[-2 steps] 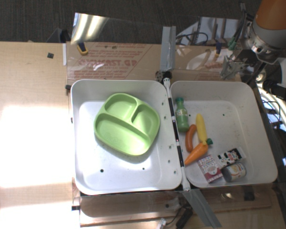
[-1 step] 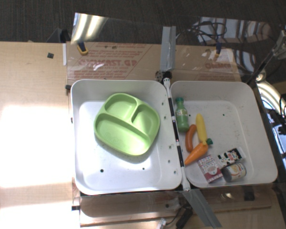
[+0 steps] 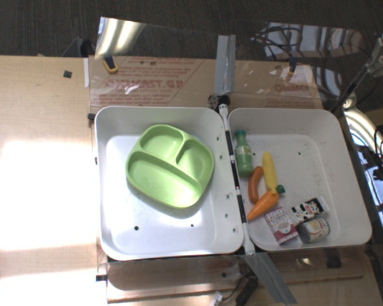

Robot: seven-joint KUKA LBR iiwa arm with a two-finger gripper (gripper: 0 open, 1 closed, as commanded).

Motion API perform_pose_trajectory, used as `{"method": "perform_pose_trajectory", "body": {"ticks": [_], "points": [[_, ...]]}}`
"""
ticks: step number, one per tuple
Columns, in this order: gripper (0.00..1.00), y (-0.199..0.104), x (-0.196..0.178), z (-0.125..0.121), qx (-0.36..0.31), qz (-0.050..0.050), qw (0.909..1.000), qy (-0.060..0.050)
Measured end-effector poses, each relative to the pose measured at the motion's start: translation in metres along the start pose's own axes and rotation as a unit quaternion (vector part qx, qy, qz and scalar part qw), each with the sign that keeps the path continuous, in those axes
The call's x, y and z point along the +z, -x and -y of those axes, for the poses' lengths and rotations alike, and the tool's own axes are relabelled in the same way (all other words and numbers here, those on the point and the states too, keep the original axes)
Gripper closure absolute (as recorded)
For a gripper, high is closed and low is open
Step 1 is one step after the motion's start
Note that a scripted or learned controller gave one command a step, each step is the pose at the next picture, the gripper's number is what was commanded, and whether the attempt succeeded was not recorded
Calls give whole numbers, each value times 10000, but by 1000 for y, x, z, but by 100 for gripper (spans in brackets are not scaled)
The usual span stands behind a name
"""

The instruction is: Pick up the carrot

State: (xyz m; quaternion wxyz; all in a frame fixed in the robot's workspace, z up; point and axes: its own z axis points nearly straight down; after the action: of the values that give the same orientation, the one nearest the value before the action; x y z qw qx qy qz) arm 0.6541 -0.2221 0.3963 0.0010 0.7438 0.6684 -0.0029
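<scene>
The carrot (image 3: 264,203) is orange with a green stub at its upper right end. It lies at a slant near the left wall of the right bin (image 3: 345,171), toward the front. A yellow banana-like piece (image 3: 269,171) sits just above it and an orange-red sausage (image 3: 255,183) lies to its upper left, close to or touching it.
A green bottle (image 3: 243,153) stands by the right bin's left wall. A pink carton (image 3: 281,225), a small can (image 3: 313,229) and a black-and-white pack (image 3: 308,208) lie at the front right of the carrot. The left bin (image 3: 115,228) holds a green divided plate (image 3: 171,166).
</scene>
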Motion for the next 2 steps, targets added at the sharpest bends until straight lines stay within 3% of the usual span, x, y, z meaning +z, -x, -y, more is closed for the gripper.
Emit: {"method": "perform_pose_trajectory", "body": {"ticks": [1,2], "points": [[100,-35,97,94,148,-23,9999,-3],[100,-108,200,7,223,-24,9997,-6]]}}
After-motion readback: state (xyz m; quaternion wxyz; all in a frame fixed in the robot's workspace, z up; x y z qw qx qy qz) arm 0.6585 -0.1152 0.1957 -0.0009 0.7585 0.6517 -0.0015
